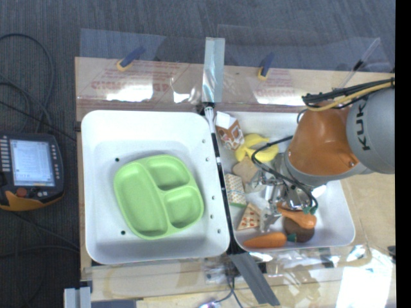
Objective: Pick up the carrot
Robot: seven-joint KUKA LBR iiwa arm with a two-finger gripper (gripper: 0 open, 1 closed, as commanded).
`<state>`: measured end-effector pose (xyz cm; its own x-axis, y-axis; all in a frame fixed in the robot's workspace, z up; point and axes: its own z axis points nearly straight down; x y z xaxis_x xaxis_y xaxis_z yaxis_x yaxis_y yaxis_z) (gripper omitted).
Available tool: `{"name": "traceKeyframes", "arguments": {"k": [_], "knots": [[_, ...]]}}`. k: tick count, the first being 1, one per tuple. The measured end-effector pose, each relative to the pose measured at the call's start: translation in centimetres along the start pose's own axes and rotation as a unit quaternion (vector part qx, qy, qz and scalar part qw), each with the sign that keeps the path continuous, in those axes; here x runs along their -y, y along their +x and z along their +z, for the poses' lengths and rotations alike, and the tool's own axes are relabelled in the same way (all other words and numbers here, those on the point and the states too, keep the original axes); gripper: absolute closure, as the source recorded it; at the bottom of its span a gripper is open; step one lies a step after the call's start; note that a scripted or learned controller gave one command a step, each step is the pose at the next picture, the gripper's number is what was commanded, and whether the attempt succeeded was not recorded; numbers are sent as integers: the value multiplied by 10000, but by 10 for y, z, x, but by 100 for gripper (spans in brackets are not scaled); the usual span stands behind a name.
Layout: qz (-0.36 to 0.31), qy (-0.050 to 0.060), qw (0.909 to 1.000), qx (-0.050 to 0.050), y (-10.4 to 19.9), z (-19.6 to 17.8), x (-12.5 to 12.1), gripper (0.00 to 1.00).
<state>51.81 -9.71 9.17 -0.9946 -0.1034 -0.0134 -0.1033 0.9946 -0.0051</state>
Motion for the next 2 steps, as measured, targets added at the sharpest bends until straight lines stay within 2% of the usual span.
{"name": "traceKeyframes", "arguments": {"k": [1, 2], "knots": [[183, 14, 9997, 139, 20, -4, 39, 0], [855, 9, 9963, 33, 8, -1, -2, 0]]}}
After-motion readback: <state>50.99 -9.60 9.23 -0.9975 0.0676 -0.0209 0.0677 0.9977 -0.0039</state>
